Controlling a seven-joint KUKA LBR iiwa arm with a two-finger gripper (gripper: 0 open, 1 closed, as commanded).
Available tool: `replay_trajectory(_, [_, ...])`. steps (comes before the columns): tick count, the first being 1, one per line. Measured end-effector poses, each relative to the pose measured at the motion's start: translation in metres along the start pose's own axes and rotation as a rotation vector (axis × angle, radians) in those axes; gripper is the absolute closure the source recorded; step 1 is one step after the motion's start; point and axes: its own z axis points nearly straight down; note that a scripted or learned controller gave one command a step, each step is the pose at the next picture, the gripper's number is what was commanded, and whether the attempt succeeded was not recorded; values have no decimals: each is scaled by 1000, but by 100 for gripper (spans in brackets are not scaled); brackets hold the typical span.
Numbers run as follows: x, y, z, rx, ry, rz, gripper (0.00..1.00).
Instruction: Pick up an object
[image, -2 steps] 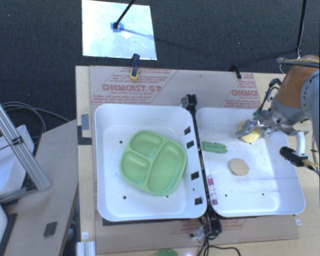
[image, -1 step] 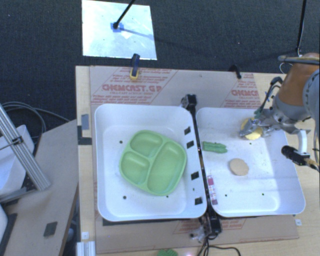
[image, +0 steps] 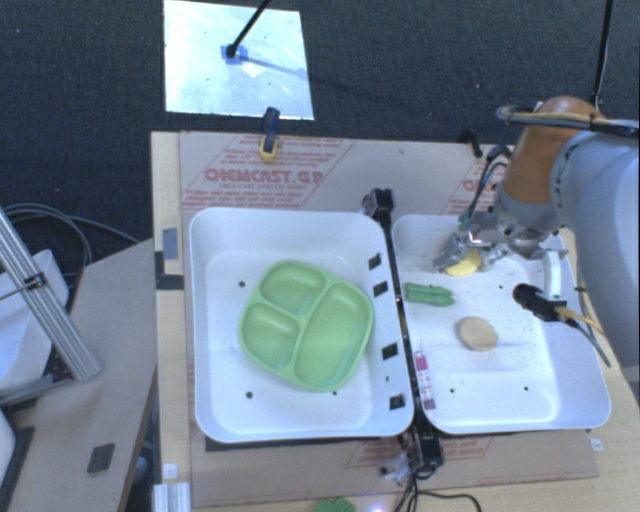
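Note:
My gripper (image: 462, 250) is low in the back left part of the right bin (image: 500, 400), right above a small yellow object (image: 463, 267) that lies on the bin floor. The yellow object shows just under the gripper's tip, partly hidden by it. A green pod-shaped object (image: 428, 294) lies a little to the front left of it, near the bin's left wall. A round tan object (image: 478, 333) rests near the middle of the right bin.
The left bin (image: 220, 400) holds a light green divided plate (image: 305, 325). The grey arm with its orange band (image: 540, 150) comes in over the right bin's back right corner. A yellow and dark clamp (image: 269, 135) sits on the bench behind the bins.

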Motion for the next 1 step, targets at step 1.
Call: replay_trajectory(1, [77,-38,-126,-31,-1,-5,100])
